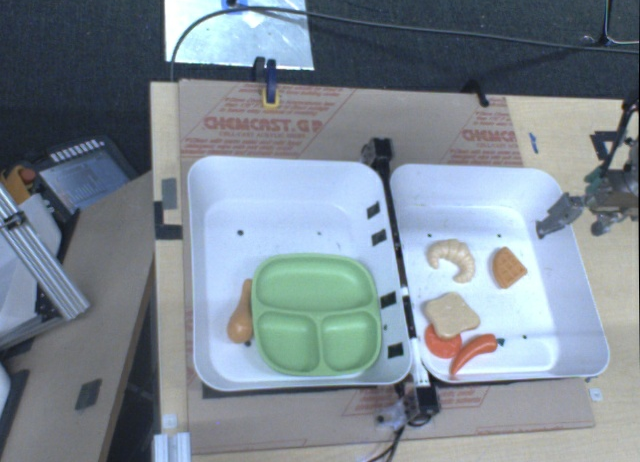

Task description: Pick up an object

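The gripper (600, 205) hovers at the right bin's (520, 182) far right rim; whether it is open cannot be told. Croissant (452, 256), waffle (509, 268), bread (451, 313) and sausage (474, 351) lie inside the bin.

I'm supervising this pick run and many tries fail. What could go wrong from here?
The bread slice, tomato slice and red chili overlap near the right bin's front edge, so a grasp there may drag neighbours. The gripper sits at the bin's rim and might clip it while descending.
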Tool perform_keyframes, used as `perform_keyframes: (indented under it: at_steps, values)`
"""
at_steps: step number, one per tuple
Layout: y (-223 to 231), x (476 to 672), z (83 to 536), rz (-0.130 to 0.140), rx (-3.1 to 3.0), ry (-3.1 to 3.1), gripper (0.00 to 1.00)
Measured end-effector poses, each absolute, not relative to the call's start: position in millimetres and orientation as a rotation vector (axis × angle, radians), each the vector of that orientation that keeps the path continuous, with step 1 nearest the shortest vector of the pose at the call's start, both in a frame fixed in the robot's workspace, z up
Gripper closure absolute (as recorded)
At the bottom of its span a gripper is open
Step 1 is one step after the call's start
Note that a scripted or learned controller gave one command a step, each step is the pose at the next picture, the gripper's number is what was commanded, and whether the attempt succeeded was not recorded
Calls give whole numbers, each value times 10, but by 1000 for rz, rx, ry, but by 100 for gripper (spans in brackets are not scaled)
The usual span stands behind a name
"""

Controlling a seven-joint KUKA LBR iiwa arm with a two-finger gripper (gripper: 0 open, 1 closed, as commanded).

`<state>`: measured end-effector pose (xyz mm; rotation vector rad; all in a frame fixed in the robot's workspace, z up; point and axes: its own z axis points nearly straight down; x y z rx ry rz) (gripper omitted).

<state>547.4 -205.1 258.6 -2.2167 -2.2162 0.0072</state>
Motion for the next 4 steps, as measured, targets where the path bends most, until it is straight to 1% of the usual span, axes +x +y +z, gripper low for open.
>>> perform_keyframes:
  at_steps: [1, 2, 4]
  values:
    - [-2045, 5496, 2641, -1, -2219, -2226, 0]
    - [-2040, 5517, 2016, 2, -2218, -2222, 0]
    - [-1979, 5577, 1168, 0, -2220, -2222, 0]
